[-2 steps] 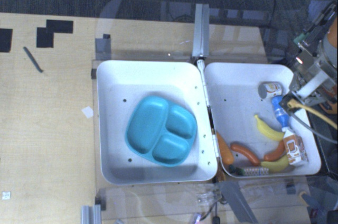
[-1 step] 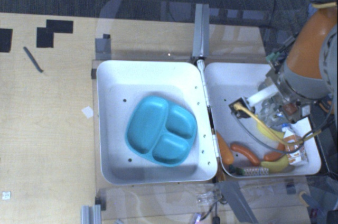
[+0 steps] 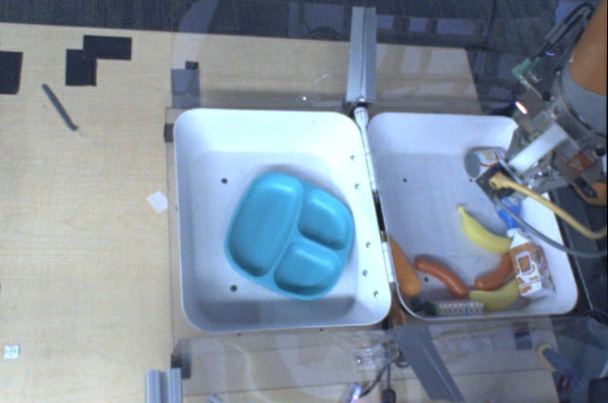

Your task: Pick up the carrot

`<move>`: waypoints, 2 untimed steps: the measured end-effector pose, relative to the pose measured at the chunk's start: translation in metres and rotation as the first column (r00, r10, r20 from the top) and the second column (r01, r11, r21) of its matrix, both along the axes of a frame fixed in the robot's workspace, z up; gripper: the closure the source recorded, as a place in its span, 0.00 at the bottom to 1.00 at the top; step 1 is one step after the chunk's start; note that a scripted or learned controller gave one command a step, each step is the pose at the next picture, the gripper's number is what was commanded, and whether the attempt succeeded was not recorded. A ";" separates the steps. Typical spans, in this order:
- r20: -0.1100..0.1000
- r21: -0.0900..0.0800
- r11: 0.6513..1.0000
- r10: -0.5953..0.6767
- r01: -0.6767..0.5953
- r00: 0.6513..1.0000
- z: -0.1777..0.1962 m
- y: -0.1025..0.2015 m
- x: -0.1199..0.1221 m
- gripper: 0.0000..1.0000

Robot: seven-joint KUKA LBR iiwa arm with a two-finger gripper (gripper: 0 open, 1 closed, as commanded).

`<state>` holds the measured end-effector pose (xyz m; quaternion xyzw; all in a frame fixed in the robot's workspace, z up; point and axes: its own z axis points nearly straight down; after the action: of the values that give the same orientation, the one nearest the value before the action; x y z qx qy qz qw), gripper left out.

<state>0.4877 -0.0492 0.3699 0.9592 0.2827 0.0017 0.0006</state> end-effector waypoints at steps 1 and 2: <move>0.000 -0.003 0.921 0.389 -0.389 0.921 0.051 -0.076 0.000 1.00; -0.001 -0.002 0.927 0.375 -0.375 0.927 0.065 -0.049 0.009 1.00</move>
<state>0.4966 -0.0980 0.4348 0.8876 0.4606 0.0011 0.0013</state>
